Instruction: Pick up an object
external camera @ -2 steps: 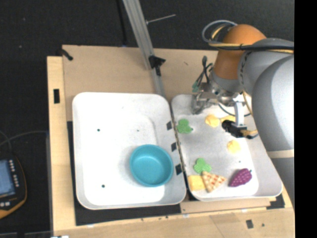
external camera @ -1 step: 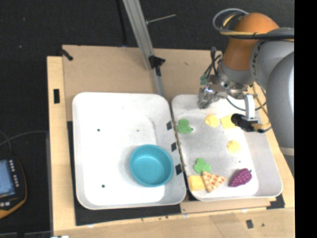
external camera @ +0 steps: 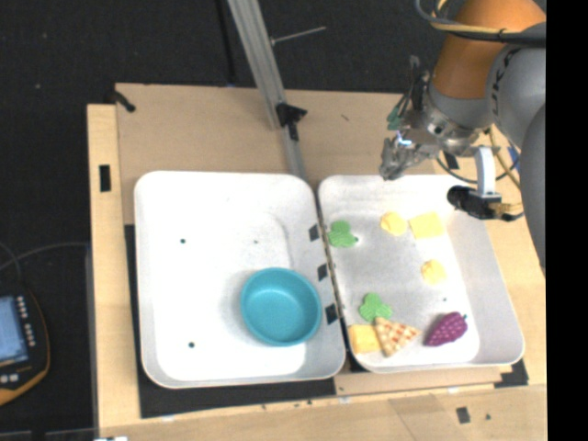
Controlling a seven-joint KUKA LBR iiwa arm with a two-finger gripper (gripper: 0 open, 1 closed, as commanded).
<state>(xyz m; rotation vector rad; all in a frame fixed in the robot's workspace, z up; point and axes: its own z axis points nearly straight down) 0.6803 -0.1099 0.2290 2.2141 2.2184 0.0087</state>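
Note:
My gripper [external camera: 397, 161] hangs above the far edge of the right bin [external camera: 478, 246], with nothing seen between its fingers. Below it in that bin lie a yellow round piece [external camera: 393, 224] and a yellow square block [external camera: 426, 225]. A green leafy piece [external camera: 343, 236] rests near the bin's left wall. A small yellow piece [external camera: 433, 270] sits mid-bin. Toward the near edge are a second green piece [external camera: 374, 306], a yellow block [external camera: 363, 339], a pizza slice [external camera: 397, 335] and purple grapes [external camera: 446, 328].
The left bin [external camera: 184, 237] holds a blue bowl [external camera: 279, 306] at its near right corner. A grey metal pole [external camera: 262, 58] slants up from between the bins at the back. A handheld device [external camera: 14, 343] lies at the far left, off the bench.

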